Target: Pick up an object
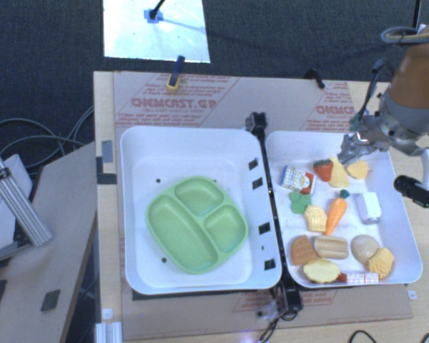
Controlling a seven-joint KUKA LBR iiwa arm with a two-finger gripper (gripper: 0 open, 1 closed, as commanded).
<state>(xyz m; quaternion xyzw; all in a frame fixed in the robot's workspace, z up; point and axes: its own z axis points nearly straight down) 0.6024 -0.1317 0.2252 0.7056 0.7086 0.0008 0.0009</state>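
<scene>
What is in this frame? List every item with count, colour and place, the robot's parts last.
bins: 2, white, side by side on the bench
divided plate: 1, light green, three compartments, in the left bin
carrot: 1, orange, middle of the right bin
snack packet: 1, white with red and blue, right bin near the divider
strawberry-like piece: 1, red, right bin's upper part
green toy piece: 1, dark green, below the packet
white block: 1, right of the carrot
other toy foods: several, tan and yellow, right bin's front half and near the gripper
cardboard sheet: 1, brown with red print, under the bins
arm: 1, grey and orange, at right
gripper: 1, over the right bin's far edge
</scene>
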